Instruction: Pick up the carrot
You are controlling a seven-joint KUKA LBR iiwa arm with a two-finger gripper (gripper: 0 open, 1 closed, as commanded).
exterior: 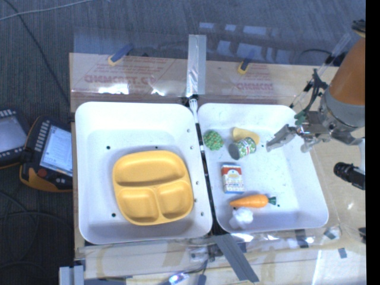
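Carrot (250, 202) lies flat on the floor of the right bin (303, 183), near that bin's front wall and left of its middle. Long axis runs almost straight left to right in the camera view, with a very slight tilt. The green stem end points right, toward the bin's right wall; the narrower orange tip points left, toward the divider between the bins. Body is smooth, matte orange, tapered, and looks like moulded plastic.

Just in front of the carrot's tip, touching or nearly touching it, sits a small white rounded lump (242, 217); its material is unclear. Directly behind the carrot is a small box (232, 178), rectangular, red and white print, lying flat. Farther back: a short can (244, 148) on its side with a green label and grey metal end, a yellow wedge-shaped piece (245, 134) against it, and a bumpy green broccoli-like ball (213, 139) near the divider.

Left bin (95, 129) holds a yellow tray (153, 186) with three compartments, glossy plastic, rounded corners. Both bins are shallow, white, smooth, with rounded rims.

Gripper (280, 140) hangs over the right bin's rear right area, well apart from the carrot, at the end of the grey arm with its orange band. One dark, slim finger points left and down toward the can. Whether the claw is released or clenched cannot be told from this angle; nothing is seen between its fingers.
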